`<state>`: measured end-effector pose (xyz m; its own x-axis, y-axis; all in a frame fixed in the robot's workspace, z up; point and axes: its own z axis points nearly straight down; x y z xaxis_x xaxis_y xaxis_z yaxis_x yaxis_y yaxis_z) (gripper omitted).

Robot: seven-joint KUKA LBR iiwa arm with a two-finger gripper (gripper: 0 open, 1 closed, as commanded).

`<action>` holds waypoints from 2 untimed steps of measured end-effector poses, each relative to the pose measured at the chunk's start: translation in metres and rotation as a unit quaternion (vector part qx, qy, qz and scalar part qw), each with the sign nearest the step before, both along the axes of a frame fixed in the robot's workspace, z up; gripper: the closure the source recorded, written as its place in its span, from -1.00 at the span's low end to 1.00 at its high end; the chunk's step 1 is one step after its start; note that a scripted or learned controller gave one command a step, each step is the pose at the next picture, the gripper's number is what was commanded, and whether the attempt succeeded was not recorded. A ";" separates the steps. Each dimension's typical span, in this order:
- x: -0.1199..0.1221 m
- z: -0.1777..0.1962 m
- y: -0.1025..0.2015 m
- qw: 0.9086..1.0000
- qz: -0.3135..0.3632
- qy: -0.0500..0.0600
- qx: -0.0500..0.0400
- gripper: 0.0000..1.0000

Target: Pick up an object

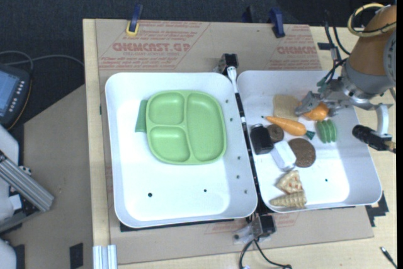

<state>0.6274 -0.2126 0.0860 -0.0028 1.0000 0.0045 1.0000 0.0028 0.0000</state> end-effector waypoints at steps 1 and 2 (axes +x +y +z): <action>0.000 0.011 -0.001 1.000 0.000 -0.001 -0.002 1.00; 0.005 0.072 -0.008 1.000 -0.001 -0.004 -0.004 1.00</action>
<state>0.6323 -0.2211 0.1583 -0.0003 1.0000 -0.0033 1.0000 0.0003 0.0070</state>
